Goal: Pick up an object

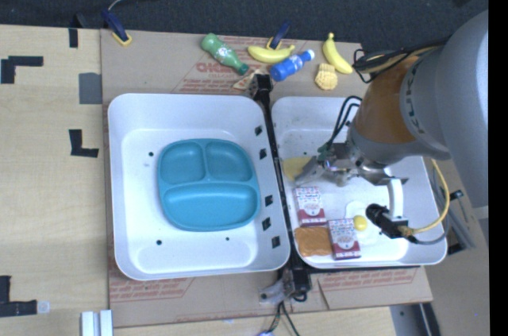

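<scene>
Presently the tool is hovering over the yellow item in the right bin — its state cannot be told — beside a small carton, likely light, crushable, best taken across its narrow sides.

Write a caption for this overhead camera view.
Robot arm reaching into right bin of snack packets; blue divided plate in left bin.
</scene>
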`<move>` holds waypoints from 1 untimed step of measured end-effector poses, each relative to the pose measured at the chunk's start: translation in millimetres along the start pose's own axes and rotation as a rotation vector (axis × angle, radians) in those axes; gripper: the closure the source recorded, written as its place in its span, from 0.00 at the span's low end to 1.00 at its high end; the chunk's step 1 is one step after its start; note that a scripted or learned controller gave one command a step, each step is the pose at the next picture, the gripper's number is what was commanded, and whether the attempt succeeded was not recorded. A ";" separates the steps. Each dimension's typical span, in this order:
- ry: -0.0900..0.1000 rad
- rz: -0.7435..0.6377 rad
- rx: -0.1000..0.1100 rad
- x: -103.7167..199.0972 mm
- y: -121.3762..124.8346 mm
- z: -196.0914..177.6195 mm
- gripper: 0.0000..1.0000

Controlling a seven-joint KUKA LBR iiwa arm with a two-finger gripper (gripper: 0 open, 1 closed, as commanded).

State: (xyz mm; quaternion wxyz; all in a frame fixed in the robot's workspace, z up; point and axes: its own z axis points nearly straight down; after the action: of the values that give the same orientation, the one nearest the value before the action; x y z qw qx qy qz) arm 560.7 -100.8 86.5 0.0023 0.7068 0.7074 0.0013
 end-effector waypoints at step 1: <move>0.001 0.000 0.005 -1.8 57.1 -4.0 0.00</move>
State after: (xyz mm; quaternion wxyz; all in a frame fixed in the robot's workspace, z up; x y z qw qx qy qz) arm 617.8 -102.6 90.8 0.0001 0.7069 0.7073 -0.0003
